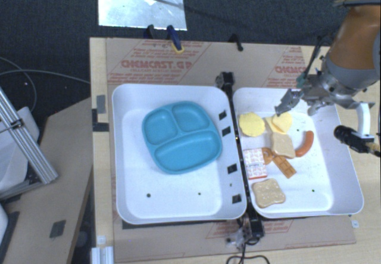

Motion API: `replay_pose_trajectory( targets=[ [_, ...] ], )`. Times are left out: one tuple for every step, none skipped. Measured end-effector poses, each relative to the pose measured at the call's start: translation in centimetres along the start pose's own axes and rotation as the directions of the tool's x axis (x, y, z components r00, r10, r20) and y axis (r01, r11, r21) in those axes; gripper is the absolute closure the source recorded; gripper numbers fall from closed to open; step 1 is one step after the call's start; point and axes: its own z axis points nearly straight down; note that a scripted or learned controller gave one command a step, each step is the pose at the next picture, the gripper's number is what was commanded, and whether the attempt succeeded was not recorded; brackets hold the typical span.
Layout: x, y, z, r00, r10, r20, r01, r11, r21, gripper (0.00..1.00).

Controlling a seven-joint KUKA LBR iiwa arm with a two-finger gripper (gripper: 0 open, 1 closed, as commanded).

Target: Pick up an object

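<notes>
The gripper point(290, 102) hangs at the upper part of the right bin point(342, 185), right of frame centre, directly above a yellow wedge point(282, 122) – whether its fingers are parted or closed on anything cannot be told. The sausage point(305, 143) lies just right of the bread slice point(283, 145), long axis running lower left to upper right. In the left bin point(128, 197) – a blue divided plate point(181, 136).

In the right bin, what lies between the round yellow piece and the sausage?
In the camera view, a toast slice lies between the round yellow piece and the sausage, with a yellow wedge just above it.
</notes>
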Motion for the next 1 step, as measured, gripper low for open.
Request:
replay_pose_trajectory(
  targets=[
    [-2.29, -3.82, 14.99, 1.000, 0.007, -0.002, -0.007, 1.000, 0.008, 0.00]
  ],
)
